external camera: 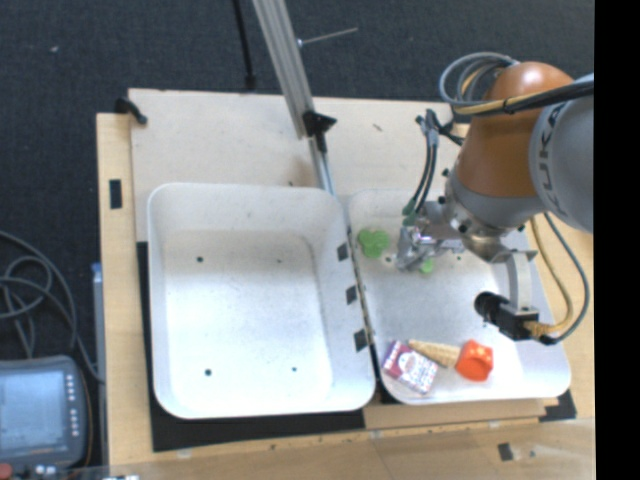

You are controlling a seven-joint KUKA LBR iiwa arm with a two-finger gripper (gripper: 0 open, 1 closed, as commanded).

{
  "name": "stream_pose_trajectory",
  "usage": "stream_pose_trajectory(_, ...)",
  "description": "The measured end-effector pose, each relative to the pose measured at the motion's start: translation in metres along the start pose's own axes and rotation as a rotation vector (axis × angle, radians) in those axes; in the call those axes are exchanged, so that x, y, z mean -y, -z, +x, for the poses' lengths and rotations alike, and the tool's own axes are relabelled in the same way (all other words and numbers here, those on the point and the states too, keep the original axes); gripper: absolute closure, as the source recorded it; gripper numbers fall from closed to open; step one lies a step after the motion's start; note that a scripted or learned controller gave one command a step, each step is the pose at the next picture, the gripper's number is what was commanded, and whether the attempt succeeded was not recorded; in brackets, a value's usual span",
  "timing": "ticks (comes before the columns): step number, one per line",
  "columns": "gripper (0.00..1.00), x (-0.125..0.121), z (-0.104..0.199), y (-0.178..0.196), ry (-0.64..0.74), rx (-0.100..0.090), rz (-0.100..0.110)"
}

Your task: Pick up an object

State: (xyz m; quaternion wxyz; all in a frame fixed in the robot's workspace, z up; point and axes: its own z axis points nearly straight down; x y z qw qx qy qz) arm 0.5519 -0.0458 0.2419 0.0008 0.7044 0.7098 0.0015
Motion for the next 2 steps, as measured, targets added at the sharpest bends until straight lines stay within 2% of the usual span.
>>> stream_pose_trajectory(2,1.00,-0.037,0.088,0.008,0.000,-0.001,0.001)
